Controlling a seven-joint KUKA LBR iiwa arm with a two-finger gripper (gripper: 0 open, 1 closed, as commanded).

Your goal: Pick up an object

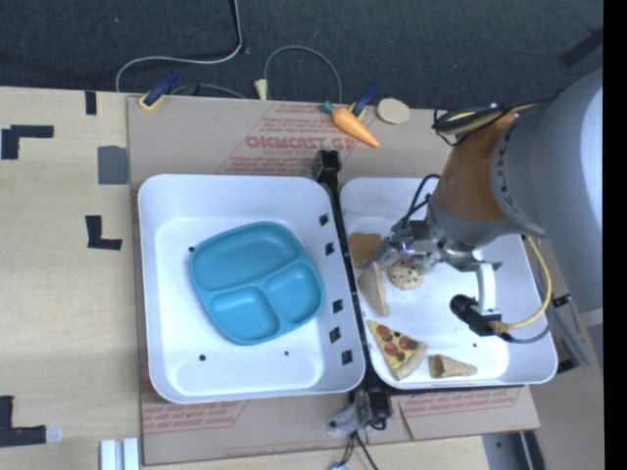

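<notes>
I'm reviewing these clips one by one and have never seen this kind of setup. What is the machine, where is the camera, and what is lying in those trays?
One fixed camera looks down at a slant on a bench with two shallow white bins. The grey arm with an orange band is a robot reaching in from the right. Its hand hangs low over the right bin, just above a cookie; whether it grips anything can't be told. That bin also holds toy food: a pizza slice and bread pieces. The left bin holds a blue divided plate. A toy carrot lies on the cardboard behind.
</notes>
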